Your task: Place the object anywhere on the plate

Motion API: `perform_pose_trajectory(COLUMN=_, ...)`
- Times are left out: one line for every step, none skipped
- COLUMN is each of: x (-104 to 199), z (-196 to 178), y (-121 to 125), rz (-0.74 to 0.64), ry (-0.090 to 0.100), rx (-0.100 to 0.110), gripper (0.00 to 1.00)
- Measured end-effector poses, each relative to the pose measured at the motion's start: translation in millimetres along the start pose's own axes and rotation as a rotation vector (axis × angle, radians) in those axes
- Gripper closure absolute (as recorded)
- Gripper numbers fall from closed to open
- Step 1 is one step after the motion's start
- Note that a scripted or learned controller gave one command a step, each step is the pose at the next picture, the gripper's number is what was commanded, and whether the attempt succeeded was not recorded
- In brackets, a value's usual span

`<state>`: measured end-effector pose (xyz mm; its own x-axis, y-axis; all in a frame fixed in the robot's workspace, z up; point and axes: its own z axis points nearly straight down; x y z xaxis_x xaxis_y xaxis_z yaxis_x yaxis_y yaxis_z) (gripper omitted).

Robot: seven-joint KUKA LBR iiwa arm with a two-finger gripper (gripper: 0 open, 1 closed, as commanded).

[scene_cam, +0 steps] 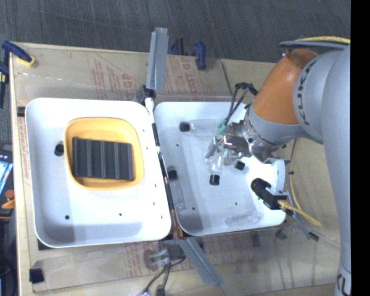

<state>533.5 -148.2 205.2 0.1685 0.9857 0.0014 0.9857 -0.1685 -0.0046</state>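
Observation:
A yellow plate (105, 127) lies in the left bin (43, 184). A dark ribbed rectangular object (103, 159) rests flat on the plate and covers most of its middle. My gripper (219, 154) hangs low over the middle of the right bin (194, 217), well away from the plate. A small black piece (214, 179) lies on the bin floor just below the gripper, apart from it. Nothing can be made out held in the gripper.
Another small black piece (185, 127) sits near the right bin's far left corner. A clear, see-through object (243, 216) lies near that bin's front edge. A small dark knob (59, 148) sits left of the plate. The divider rims meet between the bins.

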Motion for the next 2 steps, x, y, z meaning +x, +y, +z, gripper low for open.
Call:
perform_pose_trajectory(x=72, z=-19, y=2, rz=-0.235, ry=-0.002, rx=-0.002, gripper=1.00)
perform_pose_trajectory(x=125, z=9, y=47, rz=-0.432, ry=-0.002, rx=-0.002, gripper=1.00)
